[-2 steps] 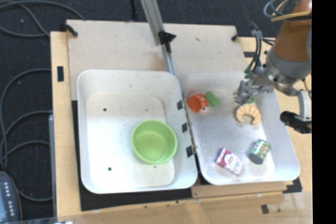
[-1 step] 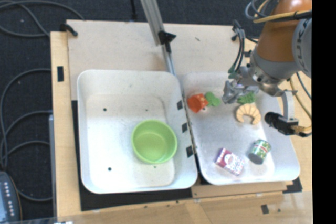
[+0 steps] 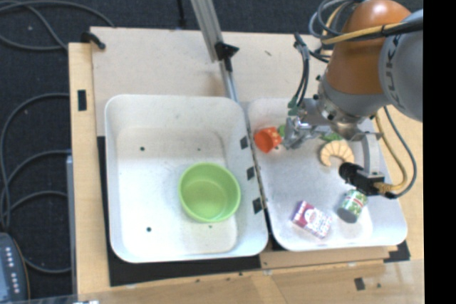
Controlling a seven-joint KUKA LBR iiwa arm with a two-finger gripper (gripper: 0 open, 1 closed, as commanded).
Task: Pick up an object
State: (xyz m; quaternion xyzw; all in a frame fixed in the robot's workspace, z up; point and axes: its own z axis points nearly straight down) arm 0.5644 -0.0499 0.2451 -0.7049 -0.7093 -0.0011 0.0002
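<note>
My gripper (image 3: pixel 293 133) is down low at the far left side of the right bin (image 3: pixel 385 228), under the orange-banded wrist. An orange-red object (image 3: pixel 266 140) lies just to its left, close against the gripper's tip and near the bin's left wall; I cannot tell whether they touch. A tan croissant-shaped piece (image 3: pixel 336 152) lies to the gripper's right. A small green can (image 3: pixel 352 206) and a pink and white box (image 3: pixel 311 218) rest near the bin's front.
The left bin (image 3: pixel 128 117) holds a green bowl (image 3: pixel 209 191) toward its front right. A slanted metal rail (image 3: pixel 206 11) runs down to the wall between the bins. Cables loop around the arm at the right.
</note>
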